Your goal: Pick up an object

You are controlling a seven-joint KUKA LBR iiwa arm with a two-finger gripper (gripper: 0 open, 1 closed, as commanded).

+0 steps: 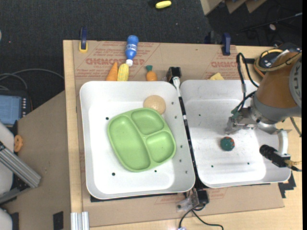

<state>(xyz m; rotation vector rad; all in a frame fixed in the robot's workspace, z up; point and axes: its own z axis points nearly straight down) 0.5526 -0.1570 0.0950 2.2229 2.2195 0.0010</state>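
- Gripper (236,123) of mine sits low in the right bin (211,162), near its middle; whether it is apart or together I cannot tell from this angle.
- Small dark green ball (227,143) with a reddish patch lies on the right bin's floor, just below and slightly left of my gripper; apart from it, nothing clamped.
- My wrist with its orange band (278,87) comes in over the bin's right side.
- Left bin (96,128): green divided plate (141,139) with three compartments, tilted, lying near the centre.
- Tan round object (155,103) touches the plate's upper rim.
- Behind the bins, on the cardboard (158,54): blue-and-white bottle (131,47), corn cob (123,72) beside an orange carrot-like piece (112,72), a smaller carrot (151,74).
- Yellow item (163,4) on the dark floor, well apart from the bench.
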